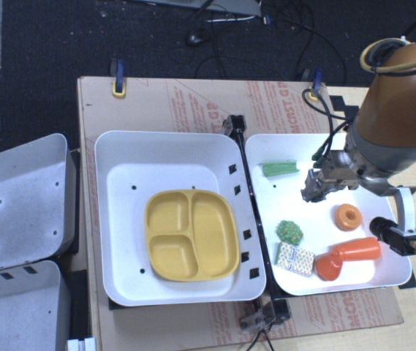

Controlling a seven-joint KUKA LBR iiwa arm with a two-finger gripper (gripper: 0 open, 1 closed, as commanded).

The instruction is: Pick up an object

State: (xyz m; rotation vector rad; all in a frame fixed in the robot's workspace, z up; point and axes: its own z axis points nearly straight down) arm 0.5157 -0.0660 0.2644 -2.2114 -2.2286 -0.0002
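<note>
Dark gripper point(316, 189) hangs above bare floor of the right bin point(401, 273); you can't tell its finger state from here. You're in the approach step, nothing held. Nearest candidate: green stick point(279, 168), just up-left near the divider, long axis left-right. Next move calls for shifting over it, closing across its short width.

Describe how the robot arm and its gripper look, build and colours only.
The arm is a bulky rounded body, orange-brown on top and grey lower down. A yellowish cable loops over its top, and thin black cables run down its left side. The gripper is a small dark metal assembly, grey to black, with mechanical parts too blurred to make out.
</note>
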